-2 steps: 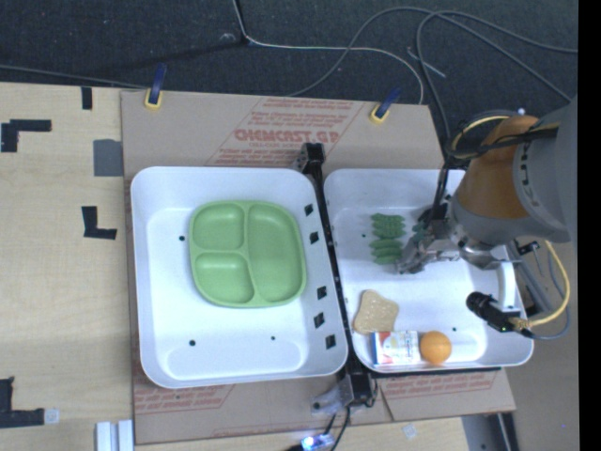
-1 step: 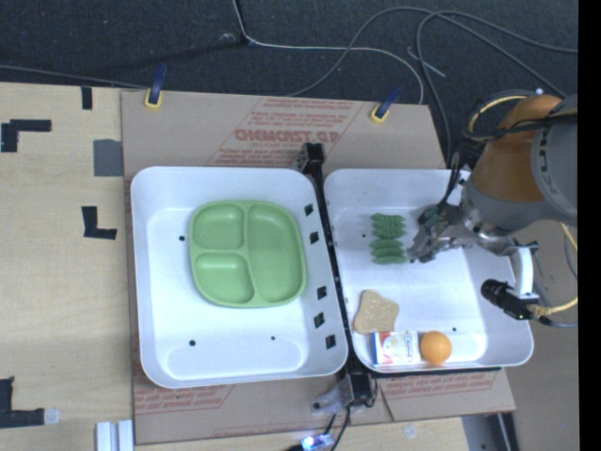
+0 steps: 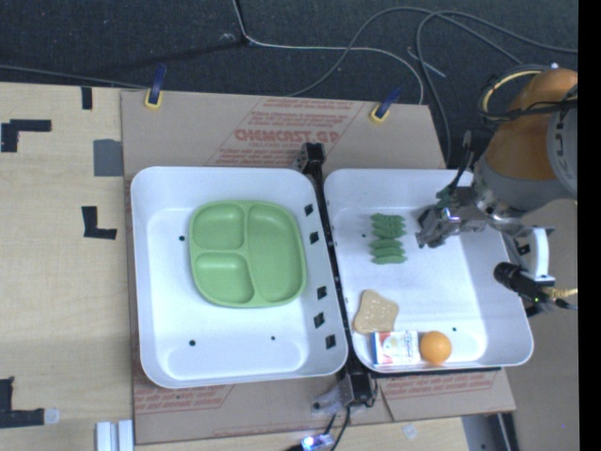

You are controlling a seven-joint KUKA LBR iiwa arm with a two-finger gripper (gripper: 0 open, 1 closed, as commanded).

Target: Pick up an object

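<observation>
Right now the gripper point(image 3: 434, 230) hangs over the right bin point(image 3: 470, 280), near its upper right corner; whether its jaws are parted or closed cannot be told from this slant, and nothing shows between them. Just to its left, apart from it, lie the green beans point(image 3: 386, 239), a small stack of pods on the bin floor. Open white floor spreads below the gripper and the beans, down to the things along the bin's near edge. There a toast slice point(image 3: 375, 312) sits beside the divider between the bins, a small carton point(image 3: 394, 348) lies below it, and an orange point(image 3: 435, 348) rests just right of the carton, touching or nearly so. The bin's right rim runs close under the arm point(image 3: 526, 158), whose orange band sits above the wrist. Left of the right bin, the left bin point(image 3: 160, 252) holds a green divided plate point(image 3: 248, 254) in its upper middle. Both bins rest on cardboard point(image 3: 282, 130) clipped at its far edge, laid on a pale wooden bench point(image 3: 56, 280). Cables point(image 3: 376, 36) trail over dark carpet beyond.
</observation>
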